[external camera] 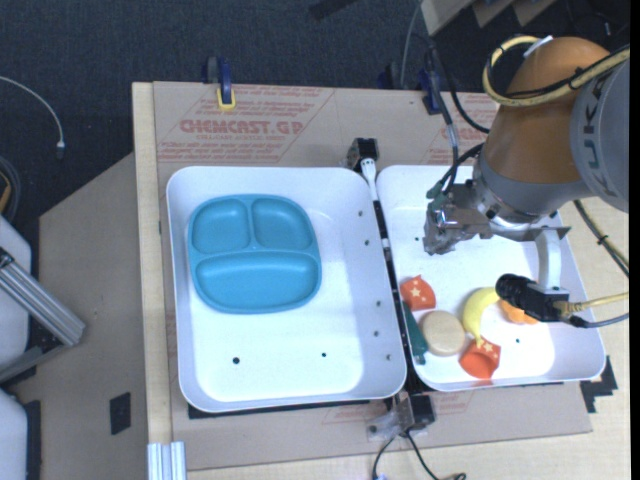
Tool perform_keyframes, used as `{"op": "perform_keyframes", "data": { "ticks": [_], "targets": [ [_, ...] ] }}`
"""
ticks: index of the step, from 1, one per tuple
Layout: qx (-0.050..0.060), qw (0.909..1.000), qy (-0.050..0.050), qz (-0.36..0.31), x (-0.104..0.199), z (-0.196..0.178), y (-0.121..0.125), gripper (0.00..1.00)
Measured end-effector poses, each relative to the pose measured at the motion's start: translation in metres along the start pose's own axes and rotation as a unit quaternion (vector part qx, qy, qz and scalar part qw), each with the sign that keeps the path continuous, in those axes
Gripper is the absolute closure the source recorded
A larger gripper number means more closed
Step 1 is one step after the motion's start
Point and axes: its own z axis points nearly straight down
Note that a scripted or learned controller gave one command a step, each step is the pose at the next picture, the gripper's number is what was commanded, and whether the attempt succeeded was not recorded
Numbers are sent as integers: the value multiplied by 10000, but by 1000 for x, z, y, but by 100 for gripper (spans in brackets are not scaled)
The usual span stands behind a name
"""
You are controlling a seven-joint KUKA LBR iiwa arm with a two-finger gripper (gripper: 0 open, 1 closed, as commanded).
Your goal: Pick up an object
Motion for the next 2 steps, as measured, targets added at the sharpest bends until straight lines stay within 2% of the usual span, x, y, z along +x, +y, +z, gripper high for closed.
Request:
{"op": "perform_keyframes", "data": {
  "ticks": [2],
  "targets": [
    [1, 10000, 4, -2, 104, -9, 19, 100]
  ]
}}
